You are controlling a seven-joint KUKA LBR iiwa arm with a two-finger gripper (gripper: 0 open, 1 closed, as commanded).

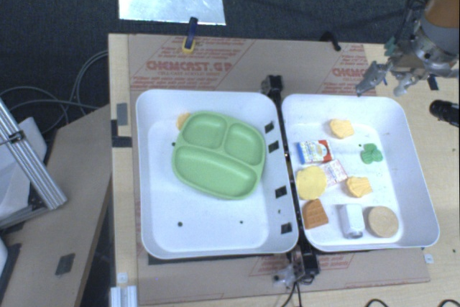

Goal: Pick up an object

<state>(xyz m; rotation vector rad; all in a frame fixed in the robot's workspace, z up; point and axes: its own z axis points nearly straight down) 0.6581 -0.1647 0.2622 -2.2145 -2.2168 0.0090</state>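
Food items (pixel 338 180) fill right bin (pixel 410 147), tray (pixel 218 154) left

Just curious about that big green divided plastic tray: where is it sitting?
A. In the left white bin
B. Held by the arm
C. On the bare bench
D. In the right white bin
A: the green divided plastic tray lies inside the left white bin, tilted slightly.

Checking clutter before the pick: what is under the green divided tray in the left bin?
A small yellow-orange piece pokes out from beneath the green divided tray at its upper left edge. The tray covers most of it, so its shape is hidden, as is anything else beneath.
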